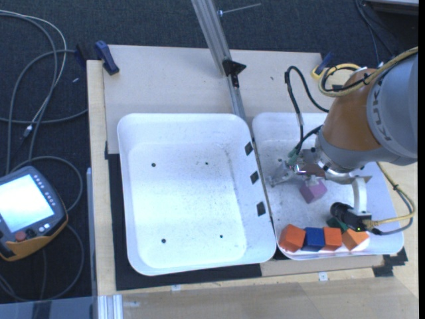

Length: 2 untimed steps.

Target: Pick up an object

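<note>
Camera view showed my jaws (287, 171) in the right bin (279, 138); whether they stood wide or narrow, I could not tell. The purple block (313, 191) lay just beside them, toward the near rim.

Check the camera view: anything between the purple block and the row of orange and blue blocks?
Only bare white bin floor lies between the purple block and the row: orange block, blue block, second orange block.
</note>
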Tool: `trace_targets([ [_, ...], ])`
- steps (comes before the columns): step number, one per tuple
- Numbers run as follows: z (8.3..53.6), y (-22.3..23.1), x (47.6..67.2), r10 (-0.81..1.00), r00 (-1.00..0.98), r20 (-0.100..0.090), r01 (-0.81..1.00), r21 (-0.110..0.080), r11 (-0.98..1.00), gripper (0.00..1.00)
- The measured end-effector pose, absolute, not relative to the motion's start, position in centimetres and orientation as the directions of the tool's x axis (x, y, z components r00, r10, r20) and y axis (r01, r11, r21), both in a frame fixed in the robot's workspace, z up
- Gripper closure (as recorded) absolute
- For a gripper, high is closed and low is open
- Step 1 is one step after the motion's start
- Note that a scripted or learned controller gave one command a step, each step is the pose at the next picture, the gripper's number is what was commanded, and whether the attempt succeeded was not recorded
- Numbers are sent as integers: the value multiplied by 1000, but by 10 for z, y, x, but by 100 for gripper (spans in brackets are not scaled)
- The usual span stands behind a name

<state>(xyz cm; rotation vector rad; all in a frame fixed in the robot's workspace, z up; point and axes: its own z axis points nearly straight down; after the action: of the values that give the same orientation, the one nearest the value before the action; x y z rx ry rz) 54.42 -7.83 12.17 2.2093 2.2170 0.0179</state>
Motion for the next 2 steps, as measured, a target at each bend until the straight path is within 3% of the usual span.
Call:
trace_targets([
  [1, 123, -158, 567, 1000, 4, -5, 1000, 6, -4, 0],
  [2, 98, -206, 545, 1000, 4, 0, 1000, -5, -4, 0],
])
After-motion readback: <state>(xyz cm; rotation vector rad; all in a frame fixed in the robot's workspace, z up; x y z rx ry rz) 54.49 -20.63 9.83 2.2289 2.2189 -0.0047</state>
